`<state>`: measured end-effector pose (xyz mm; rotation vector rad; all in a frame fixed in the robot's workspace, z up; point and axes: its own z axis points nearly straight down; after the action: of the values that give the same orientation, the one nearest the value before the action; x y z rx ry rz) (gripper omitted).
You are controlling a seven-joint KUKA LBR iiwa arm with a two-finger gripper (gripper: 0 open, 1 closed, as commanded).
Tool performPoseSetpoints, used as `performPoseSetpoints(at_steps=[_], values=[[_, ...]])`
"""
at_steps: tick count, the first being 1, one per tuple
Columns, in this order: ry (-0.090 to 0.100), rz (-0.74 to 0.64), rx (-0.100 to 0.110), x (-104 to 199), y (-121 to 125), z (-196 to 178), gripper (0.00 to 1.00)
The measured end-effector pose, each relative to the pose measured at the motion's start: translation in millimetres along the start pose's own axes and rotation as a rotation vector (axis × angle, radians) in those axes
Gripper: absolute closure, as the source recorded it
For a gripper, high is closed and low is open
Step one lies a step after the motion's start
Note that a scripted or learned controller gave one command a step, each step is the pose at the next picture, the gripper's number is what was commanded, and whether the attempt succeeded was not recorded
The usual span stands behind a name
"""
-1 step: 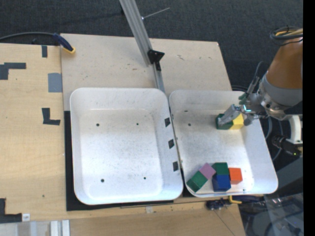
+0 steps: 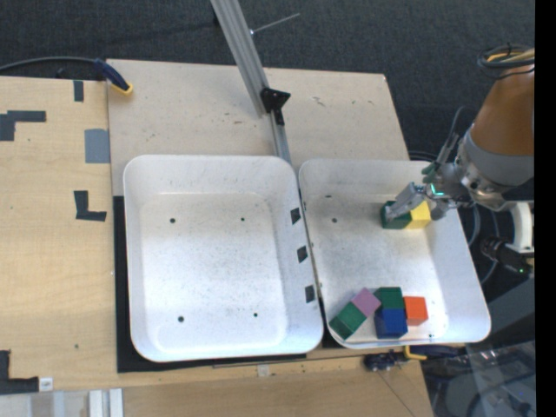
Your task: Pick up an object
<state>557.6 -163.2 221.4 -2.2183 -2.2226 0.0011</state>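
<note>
Looking from the front, we saw small blocks huddled in the near corner of the right white bin [image 2: 452, 259]: a green cube [image 2: 348, 320], a pink block [image 2: 366, 301], a blue cube [image 2: 391, 322] and an orange cube [image 2: 416, 309]. Farther back, the gripper [image 2: 407, 207] sat right on a yellow block [image 2: 420, 216] and a dark green block [image 2: 396, 220]. We could not tell if it held one. We thought it should center on one block before lifting.

No legible text anywhere (tape marks only, unlettered).

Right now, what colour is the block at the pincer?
Yellow, with a green block beside it, in the camera view.
</note>
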Motion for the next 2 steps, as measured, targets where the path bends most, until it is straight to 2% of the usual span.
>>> performPoseSetpoints(at_steps=[1, 2], values=[[-0.001, 0.001, 0.004, -2, -4, 44, 0.00], [0.001, 0.001, 0.006, 2, -2, 108, 0.00]])
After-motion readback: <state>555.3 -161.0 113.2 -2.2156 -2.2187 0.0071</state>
